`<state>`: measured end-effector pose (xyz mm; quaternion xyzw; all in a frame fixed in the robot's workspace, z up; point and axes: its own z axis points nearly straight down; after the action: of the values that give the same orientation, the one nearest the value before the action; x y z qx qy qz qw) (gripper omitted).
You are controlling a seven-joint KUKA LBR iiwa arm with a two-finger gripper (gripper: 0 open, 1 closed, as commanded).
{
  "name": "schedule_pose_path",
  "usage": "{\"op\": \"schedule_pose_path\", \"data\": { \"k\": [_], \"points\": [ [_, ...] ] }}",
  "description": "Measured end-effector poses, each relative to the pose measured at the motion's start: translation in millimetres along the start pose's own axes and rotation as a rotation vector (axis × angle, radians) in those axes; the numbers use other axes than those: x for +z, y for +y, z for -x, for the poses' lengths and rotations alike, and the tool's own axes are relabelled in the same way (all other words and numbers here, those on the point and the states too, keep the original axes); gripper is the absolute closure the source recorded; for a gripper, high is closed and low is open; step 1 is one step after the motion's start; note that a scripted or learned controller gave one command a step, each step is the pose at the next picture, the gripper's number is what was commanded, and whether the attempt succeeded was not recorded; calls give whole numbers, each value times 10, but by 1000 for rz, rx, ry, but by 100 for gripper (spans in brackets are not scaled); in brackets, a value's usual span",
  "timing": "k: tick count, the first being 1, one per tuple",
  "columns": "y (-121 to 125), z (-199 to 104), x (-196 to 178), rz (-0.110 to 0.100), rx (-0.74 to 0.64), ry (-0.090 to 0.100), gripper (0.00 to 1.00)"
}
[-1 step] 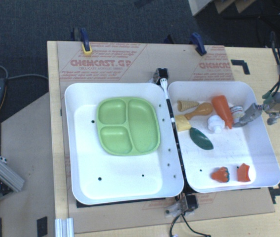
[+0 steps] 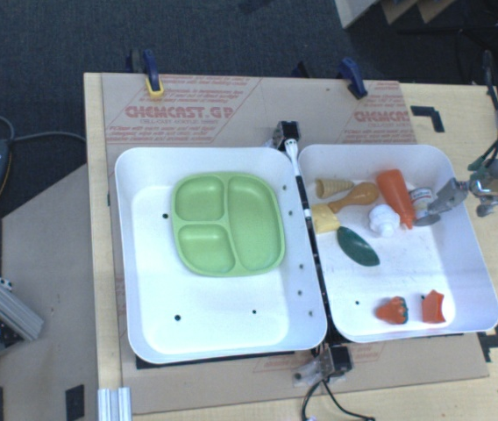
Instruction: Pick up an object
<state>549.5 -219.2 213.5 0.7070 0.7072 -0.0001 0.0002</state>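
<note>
Gripper (image 2: 436, 209): over right bin (image 2: 464, 266), beside orange bottle (image 2: 394, 193) | left bin (image 2: 223, 316): green tray (image 2: 229, 224)

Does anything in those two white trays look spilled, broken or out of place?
Nothing looks spilled or broken. The green divided plate sits slightly askew in the left bin. In the right bin, the orange bottle lies on its side among loosely scattered toy food, which seems normal here.
</note>
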Motion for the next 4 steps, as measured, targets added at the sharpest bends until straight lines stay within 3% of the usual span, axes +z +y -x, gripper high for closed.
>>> {"op": "schedule_pose_path", "data": {
  "k": [3,4],
  "points": [
    [16,-104,1315,-6,0,3,0],
    [33,-94,1179,1,0,0,100]
  ]
}}
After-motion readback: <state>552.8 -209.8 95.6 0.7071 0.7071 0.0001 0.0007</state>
